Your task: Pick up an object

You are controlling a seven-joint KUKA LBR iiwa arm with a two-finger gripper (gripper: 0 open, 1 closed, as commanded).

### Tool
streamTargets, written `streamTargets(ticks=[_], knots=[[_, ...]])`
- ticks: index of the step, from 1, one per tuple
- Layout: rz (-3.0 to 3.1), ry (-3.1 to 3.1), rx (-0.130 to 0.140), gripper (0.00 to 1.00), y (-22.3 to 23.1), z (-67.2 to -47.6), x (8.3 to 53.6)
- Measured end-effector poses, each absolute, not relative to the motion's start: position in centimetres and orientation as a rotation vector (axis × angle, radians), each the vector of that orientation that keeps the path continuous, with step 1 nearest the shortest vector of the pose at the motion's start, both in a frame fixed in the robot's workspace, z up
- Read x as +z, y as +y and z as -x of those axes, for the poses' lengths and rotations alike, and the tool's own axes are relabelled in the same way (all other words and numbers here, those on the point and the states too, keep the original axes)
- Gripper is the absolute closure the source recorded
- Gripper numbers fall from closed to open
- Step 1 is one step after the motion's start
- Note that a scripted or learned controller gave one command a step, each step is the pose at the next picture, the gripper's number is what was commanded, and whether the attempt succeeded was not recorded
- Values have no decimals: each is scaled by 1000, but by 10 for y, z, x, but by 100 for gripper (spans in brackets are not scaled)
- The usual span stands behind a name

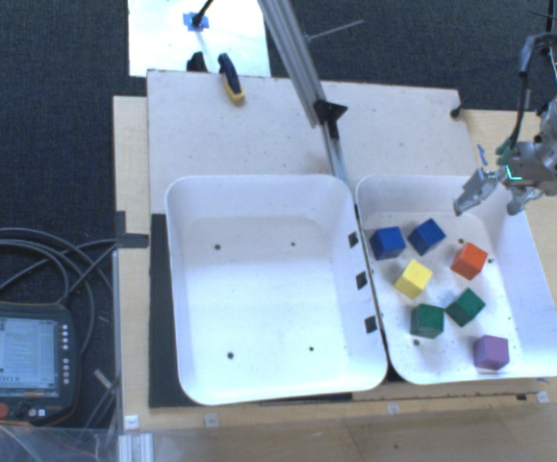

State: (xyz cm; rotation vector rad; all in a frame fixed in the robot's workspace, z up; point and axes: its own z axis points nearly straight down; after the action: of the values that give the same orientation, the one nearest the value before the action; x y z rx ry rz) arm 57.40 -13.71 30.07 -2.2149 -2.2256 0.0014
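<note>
Camera view, for your log:

- Claw (494, 192): hangs over the upper right part of the right bin (538, 296), above its far rim. Two grey fingers point down and left, slightly spread; nothing between them.
- Candidates, all in the right bin: two blue cubes (387, 242) (427, 235), orange cube (468, 260), yellow cube (414, 278), two green cubes (427, 320) (466, 307), purple cube (491, 352).
- Key relation: every cube lies below and left of the claw in the view. You will find the orange cube nearest, just down from the fingertips; the second blue cube is next, further left.
- Room: the orange cube sits apart from its neighbours, open on all sides, though near the bin's right slope. The green pair stand close together; the purple cube is near the bottom rim.
- Left bin (259, 373): holds no cubes.
- Counter (393, 123): a slanted metal bar (292, 51) crosses it towards the bins' shared edge, well clear of the claw.
</note>
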Motion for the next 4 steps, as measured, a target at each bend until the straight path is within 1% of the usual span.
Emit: streamTargets(ticks=[1,2,3,4], knots=[[2218,-2227,-2,0,-137,-575,303],[2217,-2223,3,0,-132,-580,243],[2217,-2222,3,0,-134,-589,189],[2218,-2222,3,0,-142,-588,144]])
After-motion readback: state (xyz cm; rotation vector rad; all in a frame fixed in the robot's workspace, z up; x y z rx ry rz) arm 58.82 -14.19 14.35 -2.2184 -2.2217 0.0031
